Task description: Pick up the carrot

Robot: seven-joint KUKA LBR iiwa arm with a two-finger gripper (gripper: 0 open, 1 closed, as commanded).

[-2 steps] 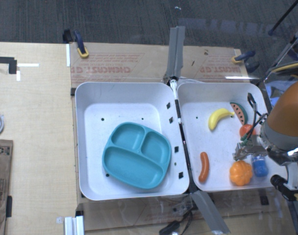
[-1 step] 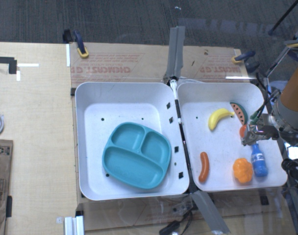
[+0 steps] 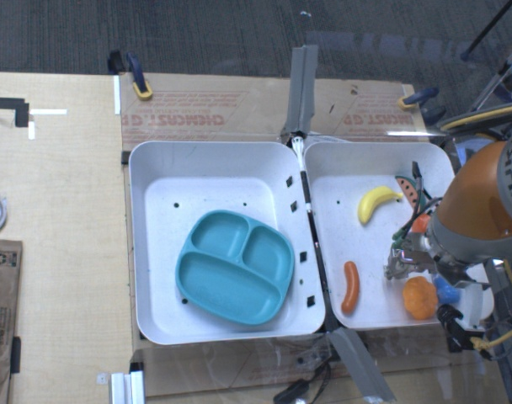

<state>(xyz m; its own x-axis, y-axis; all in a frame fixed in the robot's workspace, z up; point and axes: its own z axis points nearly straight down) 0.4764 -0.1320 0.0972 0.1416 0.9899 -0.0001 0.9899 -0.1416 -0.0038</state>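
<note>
Right bin (image 3: 323,225) — one banana (image 3: 375,202), one sausage (image 3: 350,286), one orange (image 3: 419,298).

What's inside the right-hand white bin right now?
In the right white bin: a yellow banana, a reddish-orange sausage-shaped piece and a round orange fruit. The grey arm with its orange band covers the bin's right side, where orange and dark bits peek out unidentifiably.

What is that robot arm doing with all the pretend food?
The arm reaches into the right bin, its end effector low among the toy food. A banana, a sausage and an orange lie there. The left bin holds a blue divided plate. Nothing looks lifted yet.
</note>
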